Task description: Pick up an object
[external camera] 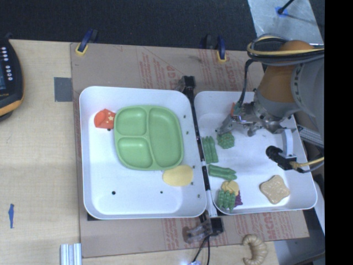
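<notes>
My gripper [230,126] hangs low over the upper left part of the right bin [251,206], at the end of the grey arm with its orange band. Just below its tip lies a small bumpy green piece [225,141]; whether they touch I cannot tell. Also in the right bin are a green bean pod [209,148] by the left wall, a second green pod [222,171], a yellow, green and purple toy cluster [228,195] and a tan toast-shaped piece [274,188].
The left bin [99,197] holds a green divided plate [149,137], a red piece [103,118] and a yellow piece [177,175]. A black cable end [278,157] dangles over the right bin. A tan curled object [255,247] lies on the bench in front.
</notes>
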